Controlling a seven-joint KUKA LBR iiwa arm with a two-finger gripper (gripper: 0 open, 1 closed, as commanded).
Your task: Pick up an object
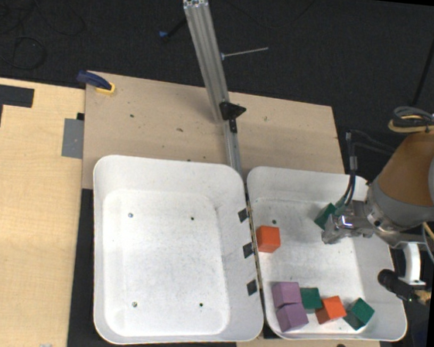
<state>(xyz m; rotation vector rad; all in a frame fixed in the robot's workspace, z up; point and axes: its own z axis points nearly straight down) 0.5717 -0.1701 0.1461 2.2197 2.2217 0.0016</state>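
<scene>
The left bin [165, 252] lies beside the right bin [308, 191], their rims meeting along a line of small black clips. Behind the two bins a slanted metal bar [210, 63] rises from the wooden bench [207, 125].

In the right bin, an orange block [269, 239] sits alone near the rim shared with the left bin, well apart from the rest. Along the right bin's near edge lies a cluster: two purple blocks [289, 305] touching each other, then a small green block [311, 298] just beside them, then a second orange block [332, 309] touching that one, and last a green block [359, 313] near the bin's near right corner.

Farther right and toward the back of the right bin, the gripper [335, 227] hangs low over the floor of the bin, the grey arm with its orange band [408, 171] reaching in behind it. A dark green block [326, 215] shows right at the gripper's left side, touching or nearly touching it. How wide the jaws stand cannot be told, nor whether that green block is actually gripped between them.
</scene>
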